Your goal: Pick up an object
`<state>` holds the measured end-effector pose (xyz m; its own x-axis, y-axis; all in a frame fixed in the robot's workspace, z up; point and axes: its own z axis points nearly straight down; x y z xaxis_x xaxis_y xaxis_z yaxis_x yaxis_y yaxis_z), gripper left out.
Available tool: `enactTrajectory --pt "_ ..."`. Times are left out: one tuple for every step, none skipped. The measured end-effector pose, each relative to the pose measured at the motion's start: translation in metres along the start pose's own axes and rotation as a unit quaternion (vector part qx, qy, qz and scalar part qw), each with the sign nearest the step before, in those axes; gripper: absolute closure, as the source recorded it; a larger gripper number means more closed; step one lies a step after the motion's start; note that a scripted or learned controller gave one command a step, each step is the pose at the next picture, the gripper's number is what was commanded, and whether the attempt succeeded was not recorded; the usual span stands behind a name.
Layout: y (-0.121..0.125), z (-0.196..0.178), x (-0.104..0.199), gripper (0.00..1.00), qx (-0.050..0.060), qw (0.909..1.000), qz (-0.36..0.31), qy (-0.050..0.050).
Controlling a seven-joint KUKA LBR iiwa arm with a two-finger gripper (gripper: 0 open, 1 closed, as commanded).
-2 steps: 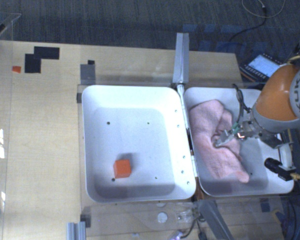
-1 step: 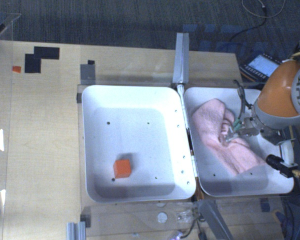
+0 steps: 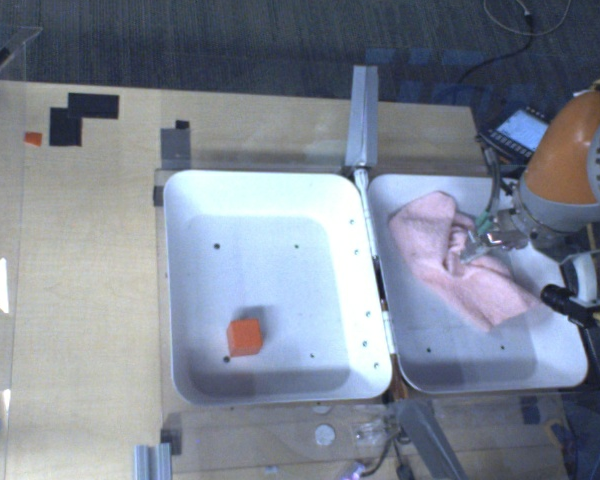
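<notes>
Gripper [image 3: 477,240] sits low over the right bin [image 3: 550,373], its tips down at the upper right part of the pink cloth [image 3: 450,258] — whether they are spread or pinching fabric I cannot tell, since the metal blurs into the folds. That crumpled cloth lies across the middle and upper half of the right bin, one corner trailing toward the bin's lower right. An orange block [image 3: 245,337] rests apart in the left bin [image 3: 190,268], near its lower left corner. My worry is a shallow bite: soft folds may slide out as the arm lifts, or only a thin ridge gets caught and the cloth drops back. A draped edge could also snag the bin's rim. Count from this camera view — two bins, one cloth, one block, one gripper.
</notes>
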<state>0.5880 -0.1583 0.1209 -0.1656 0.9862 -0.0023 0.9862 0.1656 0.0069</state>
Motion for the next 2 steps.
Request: enactTrajectory --pt "0.078 -0.080 0.046 1.00 -0.001 0.9997 -0.023 0.000" --pt "0.102 -0.066 0.110 1.00 -0.001 0.9765 -0.215 0.000"
